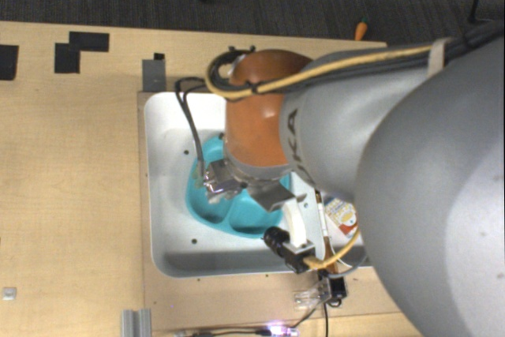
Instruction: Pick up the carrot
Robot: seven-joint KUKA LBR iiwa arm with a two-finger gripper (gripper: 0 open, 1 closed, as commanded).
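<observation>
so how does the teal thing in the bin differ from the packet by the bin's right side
The teal thing is a plain turquoise, while the packet is white with orange and printed marks. The teal thing looks larger and curved like a dish, lying near the middle of the white bin; the packet looks smaller and flatter, at the right edge. Both are partly hidden by the arm.

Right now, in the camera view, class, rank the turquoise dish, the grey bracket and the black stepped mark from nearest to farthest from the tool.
1. Turquoise dish, in the white bin, right beneath the tool.
2. Grey bracket, at the bin's upper-left corner.
3. Black stepped mark, on the bench, farther to the upper left.
</observation>
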